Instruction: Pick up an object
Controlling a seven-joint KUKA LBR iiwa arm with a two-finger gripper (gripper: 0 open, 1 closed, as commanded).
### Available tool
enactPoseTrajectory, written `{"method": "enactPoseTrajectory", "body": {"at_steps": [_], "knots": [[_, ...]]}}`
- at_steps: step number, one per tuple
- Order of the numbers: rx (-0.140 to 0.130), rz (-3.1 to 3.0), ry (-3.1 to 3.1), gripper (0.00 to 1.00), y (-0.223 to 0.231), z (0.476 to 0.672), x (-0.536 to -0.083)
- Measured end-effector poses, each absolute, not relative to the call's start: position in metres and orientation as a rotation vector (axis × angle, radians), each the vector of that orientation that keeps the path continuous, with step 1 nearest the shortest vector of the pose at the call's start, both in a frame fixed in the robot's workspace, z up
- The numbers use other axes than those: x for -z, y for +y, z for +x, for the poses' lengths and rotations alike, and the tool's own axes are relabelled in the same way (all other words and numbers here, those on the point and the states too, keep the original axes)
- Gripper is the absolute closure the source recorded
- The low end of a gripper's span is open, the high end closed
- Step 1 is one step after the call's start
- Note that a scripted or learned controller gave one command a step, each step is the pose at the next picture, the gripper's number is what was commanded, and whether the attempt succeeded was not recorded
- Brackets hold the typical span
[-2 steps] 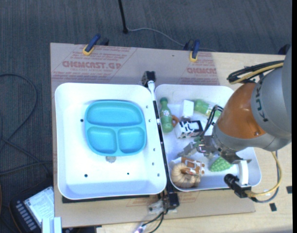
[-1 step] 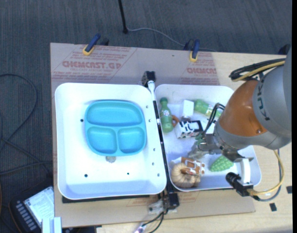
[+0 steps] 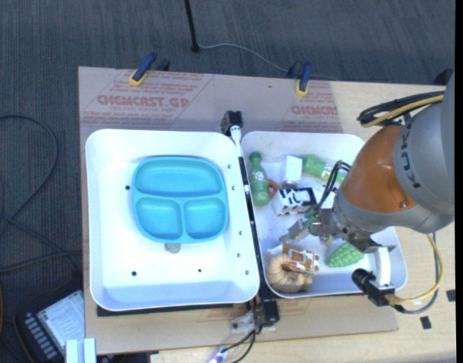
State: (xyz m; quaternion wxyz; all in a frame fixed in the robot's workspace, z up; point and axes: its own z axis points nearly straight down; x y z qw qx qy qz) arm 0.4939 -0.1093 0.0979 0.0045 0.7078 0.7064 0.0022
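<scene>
A brown cardboard sheet [image 3: 186,100] lies on the bench, over dark grey carpet, and two white bins sit on it side by side.

The right bin [image 3: 271,144] is full of small toys. At its near edge sits a round tan doughnut [image 3: 286,275]. It looks light and a bit soft, so it should be easy to lift. Pinching it across the ring, on two sides, looks best. Touching it is a small orange and white pack [image 3: 302,259]. Just beside that lies a bumpy green toy [image 3: 343,257]. A green bottle [image 3: 257,178] lies along the bin's left wall; it looks smooth and may slip.

The gripper [image 3: 311,224] is low in the middle of the right bin, just above the doughnut. I cannot tell if it is gripping anything. The grey and orange arm [image 3: 383,176] reaches in from the right and bends down over the bin.

The left bin [image 3: 110,210] holds a blue tray [image 3: 180,197] with three parts.
</scene>
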Motion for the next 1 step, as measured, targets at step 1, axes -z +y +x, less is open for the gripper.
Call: {"method": "enactPoseTrajectory", "body": {"at_steps": [1], "knots": [[-0.006,2.218,2.213,1.0,-0.1094,0.494,-0.1074]]}}
